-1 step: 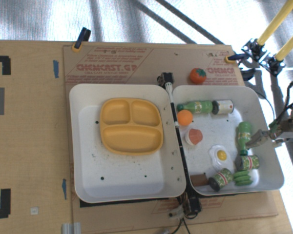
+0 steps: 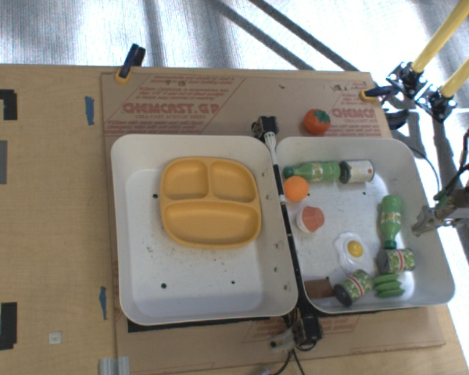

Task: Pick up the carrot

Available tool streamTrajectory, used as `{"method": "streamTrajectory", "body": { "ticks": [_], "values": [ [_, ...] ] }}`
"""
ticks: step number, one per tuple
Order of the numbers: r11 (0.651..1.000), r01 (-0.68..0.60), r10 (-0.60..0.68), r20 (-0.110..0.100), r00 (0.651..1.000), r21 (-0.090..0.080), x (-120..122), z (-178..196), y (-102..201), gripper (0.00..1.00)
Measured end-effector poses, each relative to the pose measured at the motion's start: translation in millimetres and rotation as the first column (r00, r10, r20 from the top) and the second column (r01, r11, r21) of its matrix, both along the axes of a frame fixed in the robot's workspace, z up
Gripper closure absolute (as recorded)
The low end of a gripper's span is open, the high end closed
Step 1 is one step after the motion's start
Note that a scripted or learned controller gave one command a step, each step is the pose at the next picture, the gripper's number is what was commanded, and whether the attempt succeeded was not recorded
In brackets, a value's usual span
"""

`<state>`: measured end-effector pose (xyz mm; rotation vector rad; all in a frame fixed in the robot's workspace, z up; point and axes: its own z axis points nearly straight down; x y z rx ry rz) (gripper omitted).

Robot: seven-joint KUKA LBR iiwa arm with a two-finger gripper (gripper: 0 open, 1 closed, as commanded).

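Brown cardboard bench (image 2: 47, 209) is carrying two shallow white bins; the small orange carrot-like piece (image 2: 296, 188) is lying against the right white bin's (image 2: 434, 268) left wall, with open floor just right of it, while the gripper (image 2: 434, 219) is hanging at that bin's right rim, jaw state impossible to tell

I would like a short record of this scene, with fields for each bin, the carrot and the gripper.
left bin: holds a yellow divided plate
right bin: green bottles, fried egg, other toy food
carrot: probably the orange piece by the right bin's left wall; not certain
gripper: at the right bin's right rim
outside bins: tomato on the board
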<state>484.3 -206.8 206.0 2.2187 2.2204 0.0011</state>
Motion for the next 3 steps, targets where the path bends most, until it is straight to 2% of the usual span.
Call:
{"method": "streamTrajectory", "body": {
  "ticks": [1,2,3],
  "values": [
    [0.92,0.392,-0.392,-0.005,0.92,0.002,-5.4,-26.4,-17.0,1.0],
    [0.711,0.703,-0.703,-0.006,0.711,0.001,-5.1,-40.7,-4.8,1.0],
    [0.549,0.836,-0.836,-0.003,0.549,0.0,5.9,-26.1,-11.1,1.0]
  ]
}}
